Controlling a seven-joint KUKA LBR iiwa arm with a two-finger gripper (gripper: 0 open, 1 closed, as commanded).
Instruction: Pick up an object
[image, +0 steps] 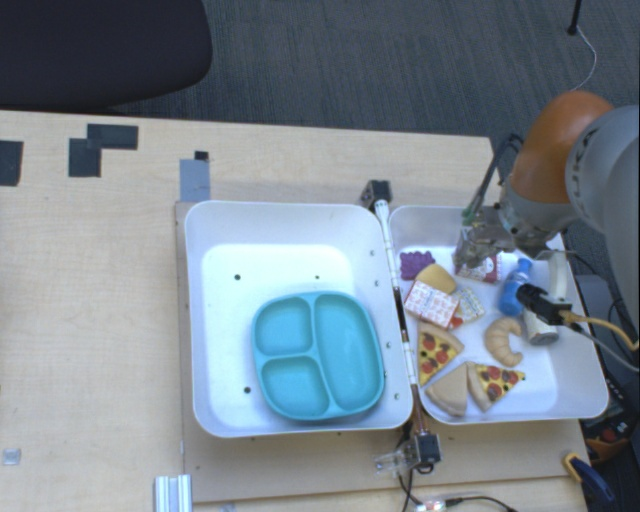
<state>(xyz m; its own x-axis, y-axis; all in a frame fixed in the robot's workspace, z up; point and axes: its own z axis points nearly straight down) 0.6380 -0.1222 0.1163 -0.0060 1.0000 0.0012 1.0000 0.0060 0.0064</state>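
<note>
The grey arm with its orange band (560, 140) reaches in from the right and hangs over the far part of the right shallow white bin (585, 400). Its two-finger gripper (478, 255) is low in that bin, just right of a yellow wedge of toy cheese (436, 277) and close to a small red-and-white object (487, 268); whether it touches either cannot be told. The grasping part is dark and blurred against the bin, so its state cannot be told, and nothing can be seen gripped.

The right bin carries the toy foods. A purple ridged piece (416, 264) lies at the far left, the cheese wedge just near of it, then a red-and-white checked cracker-like square (431, 301). Nearer lie a pizza slice with red dots (437, 352), a tan bread-like wedge (450, 390) and a second smaller pizza slice (496, 380). A pale croissant (505, 340) sits right of centre, with a blue round object (514, 296) far of it.

The left shallow white bin (215, 240) holds a light blue plastic tray with three compartments (317, 353), lying toward its near right. Both bins rest side by side on the pale wooden worktop (90, 330).
</note>
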